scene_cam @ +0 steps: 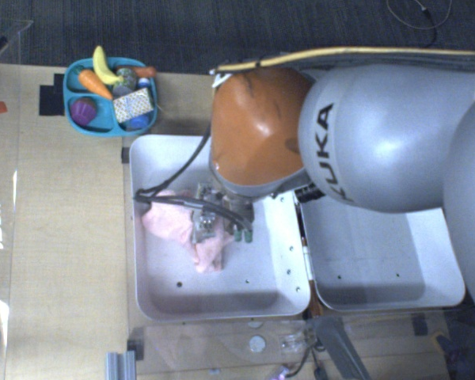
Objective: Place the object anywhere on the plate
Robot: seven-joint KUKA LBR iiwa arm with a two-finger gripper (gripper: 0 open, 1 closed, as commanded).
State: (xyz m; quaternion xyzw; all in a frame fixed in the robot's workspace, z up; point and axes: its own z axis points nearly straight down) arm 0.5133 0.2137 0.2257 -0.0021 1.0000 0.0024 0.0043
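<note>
1 fixed overhead camera, slanted down, 2 bins (222, 299)

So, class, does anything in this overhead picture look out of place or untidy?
Yes. A pink cloth lies crumpled in the left white bin, under the gripper. The blue plate of toy food sits outside the bins, on the bench.
</note>
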